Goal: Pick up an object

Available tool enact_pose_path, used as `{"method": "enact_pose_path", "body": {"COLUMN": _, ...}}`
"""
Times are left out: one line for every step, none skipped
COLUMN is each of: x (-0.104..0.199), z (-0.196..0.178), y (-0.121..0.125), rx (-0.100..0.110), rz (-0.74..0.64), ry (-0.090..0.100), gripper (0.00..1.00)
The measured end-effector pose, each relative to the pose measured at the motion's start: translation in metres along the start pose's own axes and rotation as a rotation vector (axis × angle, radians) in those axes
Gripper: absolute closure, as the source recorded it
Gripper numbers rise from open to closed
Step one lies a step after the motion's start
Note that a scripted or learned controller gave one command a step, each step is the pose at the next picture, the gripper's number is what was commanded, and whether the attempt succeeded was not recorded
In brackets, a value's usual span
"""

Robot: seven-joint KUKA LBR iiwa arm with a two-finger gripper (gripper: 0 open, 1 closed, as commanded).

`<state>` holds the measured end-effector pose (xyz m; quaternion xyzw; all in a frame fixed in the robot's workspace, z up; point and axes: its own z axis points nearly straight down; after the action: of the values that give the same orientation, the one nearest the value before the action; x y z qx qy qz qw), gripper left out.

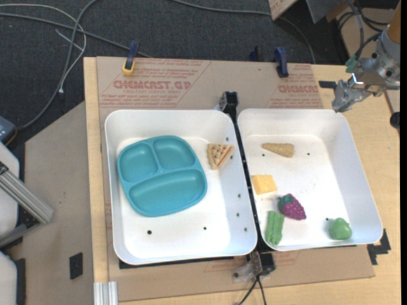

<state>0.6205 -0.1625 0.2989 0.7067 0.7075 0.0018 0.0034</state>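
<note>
Red "CHEMCAST GP" print marks the brown cardboard sheet [159,81] twice. Two shallow white bins [121,170] hold seven items. The metal jaws' [345,98] state: cannot tell.

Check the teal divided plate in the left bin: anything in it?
All three compartments of the teal plate show bare. The waffle wedge lies beside it on the left bin floor. Beneath the plate is hidden.

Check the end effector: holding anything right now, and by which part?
Nothing is held. The end effector sits above the right bin's far right corner, with no object between its fingers; the toy food lies loose in the bins.
</note>
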Motion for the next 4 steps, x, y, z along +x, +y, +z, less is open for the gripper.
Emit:
{"method": "enact_pose_path", "body": {"x": 0.061, "z": 0.012, "y": 0.012, "rx": 0.009, "rz": -0.005, "ry": 0.005, "gripper": 1.00}}
{"method": "enact_pose_path", "body": {"x": 0.106, "z": 0.034, "y": 0.021, "rx": 0.011, "rz": -0.003, "ry": 0.005, "gripper": 1.00}}
{"method": "enact_pose_path", "body": {"x": 0.157, "z": 0.035, "y": 0.026, "rx": 0.009, "rz": -0.003, "ry": 0.005, "gripper": 1.00}}
{"method": "enact_pose_path", "body": {"x": 0.216, "z": 0.054, "y": 0.023, "rx": 0.013, "rz": -0.005, "ry": 0.006, "gripper": 1.00}}
